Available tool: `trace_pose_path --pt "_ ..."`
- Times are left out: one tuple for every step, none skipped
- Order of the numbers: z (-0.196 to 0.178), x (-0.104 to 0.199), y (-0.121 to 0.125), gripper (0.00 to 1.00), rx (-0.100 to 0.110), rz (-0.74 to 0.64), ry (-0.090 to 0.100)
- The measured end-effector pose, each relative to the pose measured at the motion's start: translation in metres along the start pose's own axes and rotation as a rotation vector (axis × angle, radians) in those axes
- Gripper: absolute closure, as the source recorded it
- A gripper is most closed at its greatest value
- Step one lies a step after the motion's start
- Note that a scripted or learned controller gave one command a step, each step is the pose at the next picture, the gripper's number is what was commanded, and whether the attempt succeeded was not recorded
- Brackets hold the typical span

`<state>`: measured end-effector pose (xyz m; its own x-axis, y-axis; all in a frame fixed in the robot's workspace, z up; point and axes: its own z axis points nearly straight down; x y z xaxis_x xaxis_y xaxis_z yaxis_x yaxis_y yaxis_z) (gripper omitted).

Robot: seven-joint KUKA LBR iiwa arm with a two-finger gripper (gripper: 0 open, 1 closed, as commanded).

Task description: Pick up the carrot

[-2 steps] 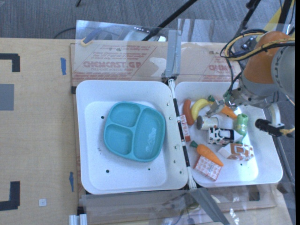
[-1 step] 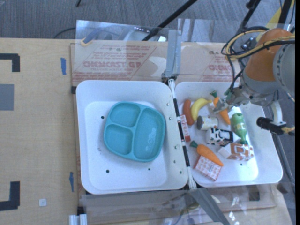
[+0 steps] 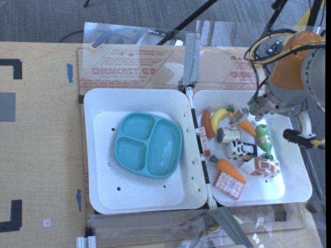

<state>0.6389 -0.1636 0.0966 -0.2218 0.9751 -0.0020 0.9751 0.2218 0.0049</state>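
Gripper (image 3: 247,117) sits low over the far part of the right bin (image 3: 295,190), among the crowded items beside the banana (image 3: 220,116); whether it is open or closed on anything I cannot tell, since the wrist and clutter hide its tip.

The carrot (image 3: 230,170) lies in the near half of the same bin, just past the checkered packet (image 3: 228,185) and beside the small carton (image 3: 265,166). Its long axis runs slantwise, leafy end toward the bin divider, tip toward the near right.

From the gripper the carrot lies toward the camera and slightly left, with the cow-patterned toy (image 3: 242,150) between them. The teal plate (image 3: 148,144) rests in the left bin (image 3: 98,154).
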Motion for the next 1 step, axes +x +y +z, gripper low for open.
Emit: trace_pose_path --pt "0.0034 0.0019 0.0282 0.00 0.012 0.353 0.001"
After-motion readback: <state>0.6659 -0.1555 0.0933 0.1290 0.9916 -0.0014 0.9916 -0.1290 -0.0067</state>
